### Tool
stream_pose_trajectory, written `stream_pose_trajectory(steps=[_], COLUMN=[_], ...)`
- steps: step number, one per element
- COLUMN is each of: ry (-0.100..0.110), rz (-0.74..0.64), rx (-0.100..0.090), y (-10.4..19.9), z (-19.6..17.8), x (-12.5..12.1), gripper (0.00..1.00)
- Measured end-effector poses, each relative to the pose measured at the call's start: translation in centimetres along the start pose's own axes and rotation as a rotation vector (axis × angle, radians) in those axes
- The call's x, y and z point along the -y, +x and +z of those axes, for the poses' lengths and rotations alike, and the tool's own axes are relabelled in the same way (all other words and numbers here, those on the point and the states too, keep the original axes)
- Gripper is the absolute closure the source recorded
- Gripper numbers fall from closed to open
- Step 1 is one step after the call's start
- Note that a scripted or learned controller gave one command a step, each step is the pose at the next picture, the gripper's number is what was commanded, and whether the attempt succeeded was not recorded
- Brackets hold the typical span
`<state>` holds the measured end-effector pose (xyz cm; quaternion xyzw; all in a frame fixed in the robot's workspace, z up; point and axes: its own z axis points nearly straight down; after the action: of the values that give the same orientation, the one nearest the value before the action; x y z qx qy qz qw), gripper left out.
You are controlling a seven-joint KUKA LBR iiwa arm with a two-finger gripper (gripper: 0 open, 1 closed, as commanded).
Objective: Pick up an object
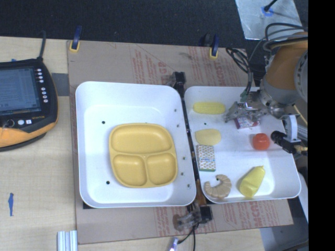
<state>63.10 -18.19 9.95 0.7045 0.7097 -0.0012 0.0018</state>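
My gripper point(244, 112) hangs low over the back of the right bin point(282, 163), its fingers spread open. Just in front of it, below the fingertips, lies a small white and pink object point(245, 123); nothing shows between the fingers. Other pieces lie around the same bin: a yellow oblong point(209, 107) at the back left, a pale yellow oval point(208, 136), a green patterned box point(205, 157), a red ball point(260, 141), a yellow bottle-like piece point(252, 181) and a tan curled piece point(218, 186).
The left bin point(94, 114) holds a yellow divided plate point(142, 155). A black and orange control pendant point(21, 101) lies on the bench at far left. Cables and the arm's body crowd the right bin's back right corner.
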Motion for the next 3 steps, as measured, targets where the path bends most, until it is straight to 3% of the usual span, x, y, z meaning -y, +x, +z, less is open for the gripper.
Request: stream_pose_trajectory(steps=[1,2,3], ry=[0.002,0.005,0.003], rz=[0.005,0.002,0.001], rx=[-0.004,-0.004,-0.003], y=[-3.0,-2.9,1.2], z=[-5.8,0.8,0.7], x=[-1.5,-1.2,-2.6], gripper=[0.0,0.0,0.0])
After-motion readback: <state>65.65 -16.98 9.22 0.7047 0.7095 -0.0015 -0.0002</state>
